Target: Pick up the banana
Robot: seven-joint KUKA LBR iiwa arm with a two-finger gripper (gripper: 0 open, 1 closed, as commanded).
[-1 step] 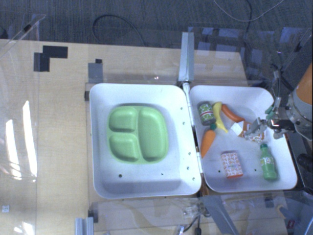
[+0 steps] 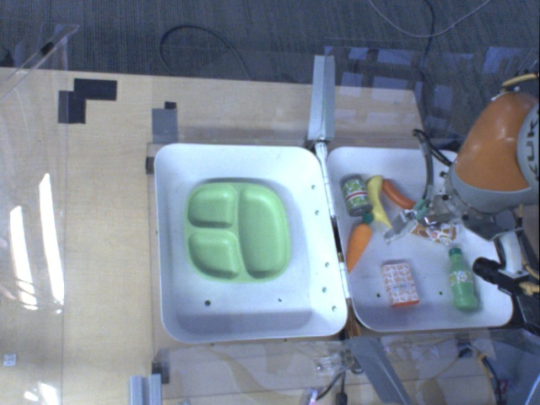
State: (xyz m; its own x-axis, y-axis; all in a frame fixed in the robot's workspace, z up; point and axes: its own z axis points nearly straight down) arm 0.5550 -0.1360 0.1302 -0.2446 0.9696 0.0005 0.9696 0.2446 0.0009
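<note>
Overhead, the camera view looks down at a slant on a pale wooden bench (image 2: 101, 251) carrying two shallow white bins side by side. In the left bin (image 2: 169, 310) sits a green divided plate (image 2: 240, 230) with three compartments. The right bin (image 2: 498, 315) holds the small things. The banana (image 2: 377, 201) lies in the upper left part of this bin, yellow and slightly curved, running lengthwise from the far side toward the near side. Just to its left stands a small can with a green label (image 2: 355, 195), and touching its right side is an orange-red sausage-shaped piece (image 2: 396, 194). A carrot (image 2: 359, 244) lies below the banana's near end, its leafy tip close to that end. Nearer the front of the bin lie a small patterned box (image 2: 399, 283) and, to its right, a green bottle (image 2: 461, 280). The arm (image 2: 498, 150), grey with an orange band, comes in from the right, and its gripper (image 2: 419, 223) hangs low over the middle of the right bin, just right of the banana's near end and apart from it. Whether the fingers are spread or pressed together cannot be told; a crumpled wrapper-like object (image 2: 439, 232) lies right at them and clutters the sight.
</note>
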